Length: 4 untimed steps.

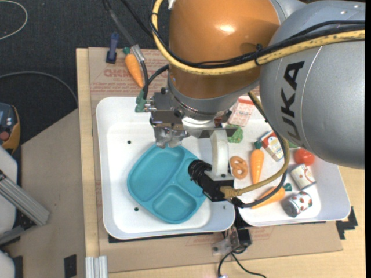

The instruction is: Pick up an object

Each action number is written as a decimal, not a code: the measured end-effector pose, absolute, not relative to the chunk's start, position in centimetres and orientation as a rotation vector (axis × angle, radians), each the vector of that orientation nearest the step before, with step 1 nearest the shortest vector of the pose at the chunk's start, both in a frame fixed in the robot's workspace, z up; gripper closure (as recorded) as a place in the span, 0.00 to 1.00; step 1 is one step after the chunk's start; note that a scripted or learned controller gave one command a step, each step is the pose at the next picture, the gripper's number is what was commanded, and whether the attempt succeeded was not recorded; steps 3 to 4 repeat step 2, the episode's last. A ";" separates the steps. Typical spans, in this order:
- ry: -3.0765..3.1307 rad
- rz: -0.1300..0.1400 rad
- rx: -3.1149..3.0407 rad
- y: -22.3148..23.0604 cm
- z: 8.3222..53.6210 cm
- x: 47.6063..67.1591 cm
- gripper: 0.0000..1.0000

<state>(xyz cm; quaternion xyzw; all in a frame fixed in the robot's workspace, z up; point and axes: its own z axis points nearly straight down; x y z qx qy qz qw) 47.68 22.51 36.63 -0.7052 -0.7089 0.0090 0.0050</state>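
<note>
Listing what you have to work with: one blue divided plate (164,184) in the left bin (113,155), lying flat and taking up most of its floor; it looks like light, stiff, smooth plastic, so judge it slippery and take it by the raised rim at the upper edge, not the flat wells. The gripper (170,136) hangs just above that upper rim, and you cannot tell from this slant how it stands (the wrist bulk hides most of it). In the right bin (333,204): one pretzel (238,166), two carrots (257,162), one small can (297,204) on its side, one white carton (299,176), one red piece near the arm's shadow, one printed packet (240,112). Outside the bins, on the cardboard (93,74): one more carrot (134,69). All look small and light.
</note>
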 end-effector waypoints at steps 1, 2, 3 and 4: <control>-2.218 0.003 -2.226 22.3 26.5 58.1 1.00; -2.219 -0.003 -2.223 22.5 28.0 57.7 1.00; -2.219 -0.003 -2.223 22.5 28.0 57.7 1.00; -2.219 -0.003 -2.223 22.5 28.0 57.7 1.00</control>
